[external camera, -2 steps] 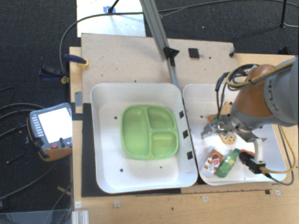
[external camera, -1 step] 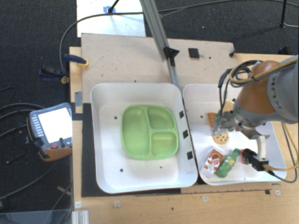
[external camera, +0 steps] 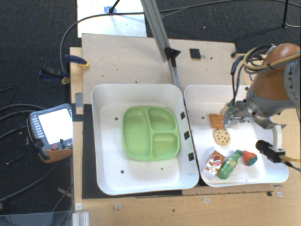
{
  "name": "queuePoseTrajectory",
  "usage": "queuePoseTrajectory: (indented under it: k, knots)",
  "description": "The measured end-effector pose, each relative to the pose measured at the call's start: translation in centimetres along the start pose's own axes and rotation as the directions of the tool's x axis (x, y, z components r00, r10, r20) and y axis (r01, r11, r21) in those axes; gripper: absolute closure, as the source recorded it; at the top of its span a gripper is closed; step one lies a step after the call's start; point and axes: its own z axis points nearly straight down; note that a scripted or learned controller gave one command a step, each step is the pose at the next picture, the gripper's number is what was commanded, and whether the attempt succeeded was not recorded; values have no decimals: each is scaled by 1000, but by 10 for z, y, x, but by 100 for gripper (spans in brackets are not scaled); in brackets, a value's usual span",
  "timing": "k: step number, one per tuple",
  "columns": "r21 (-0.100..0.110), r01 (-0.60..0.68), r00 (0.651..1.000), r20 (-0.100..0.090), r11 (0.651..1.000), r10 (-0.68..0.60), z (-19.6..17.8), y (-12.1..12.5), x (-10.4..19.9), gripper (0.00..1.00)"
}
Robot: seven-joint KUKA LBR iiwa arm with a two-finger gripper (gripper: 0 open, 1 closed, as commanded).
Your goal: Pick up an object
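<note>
Starting on your left, the green divided plate sits alone in the left bin, out of the way. Past the divider, in the right bin, the orange cracker and round cookie lie just beside the gripper. You're in the reach, I'd judge; whether it's wide or narrow, you cannot tell. Next comes a settle onto the cracker. Below the cookie, carton, green bottle and red toy crowd together.

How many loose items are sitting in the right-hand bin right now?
5: cracker at the gripper, cookie below it, carton, green bottle and red piece along the near wall. The arm may hide more.
</note>
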Motion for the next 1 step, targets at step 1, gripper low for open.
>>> queuePoseTrajectory:
  k: [1]
  knots:
    - [2,1,1000,0,1000,-1,-61,7,-3,100]
